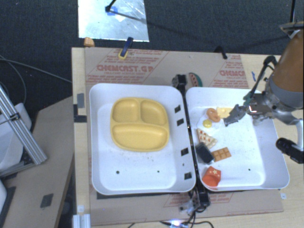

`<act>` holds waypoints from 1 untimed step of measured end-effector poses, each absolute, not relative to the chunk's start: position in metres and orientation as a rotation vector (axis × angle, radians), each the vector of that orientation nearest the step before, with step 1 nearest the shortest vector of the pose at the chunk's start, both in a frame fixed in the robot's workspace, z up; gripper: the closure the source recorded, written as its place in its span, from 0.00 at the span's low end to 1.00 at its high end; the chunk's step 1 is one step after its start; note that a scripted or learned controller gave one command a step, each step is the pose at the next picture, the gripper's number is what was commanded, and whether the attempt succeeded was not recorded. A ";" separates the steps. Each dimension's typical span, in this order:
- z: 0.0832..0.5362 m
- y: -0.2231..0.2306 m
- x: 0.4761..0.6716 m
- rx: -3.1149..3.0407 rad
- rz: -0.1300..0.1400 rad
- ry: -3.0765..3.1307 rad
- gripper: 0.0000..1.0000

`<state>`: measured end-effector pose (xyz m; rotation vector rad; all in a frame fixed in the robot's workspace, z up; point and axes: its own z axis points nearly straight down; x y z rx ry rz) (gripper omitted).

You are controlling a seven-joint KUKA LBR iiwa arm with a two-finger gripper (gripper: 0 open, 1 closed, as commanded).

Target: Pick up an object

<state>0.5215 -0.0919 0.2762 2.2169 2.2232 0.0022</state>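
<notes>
Now | hand (pixel 236 115) above right bin (pixel 270 151) | grip unclear | yellow cheese (pixel 223 112) just left

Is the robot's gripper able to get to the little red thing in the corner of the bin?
Probably yes. The red piece lies uncovered in the right bin, and nothing blocks the gripper from it.

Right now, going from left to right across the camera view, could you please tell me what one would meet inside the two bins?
Yellow divided plate → pizza slice → waffle piece → hand.
</notes>
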 end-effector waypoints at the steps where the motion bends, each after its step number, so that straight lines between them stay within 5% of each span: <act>1: 0.180 -0.080 0.485 2.225 -0.005 2.227 0.00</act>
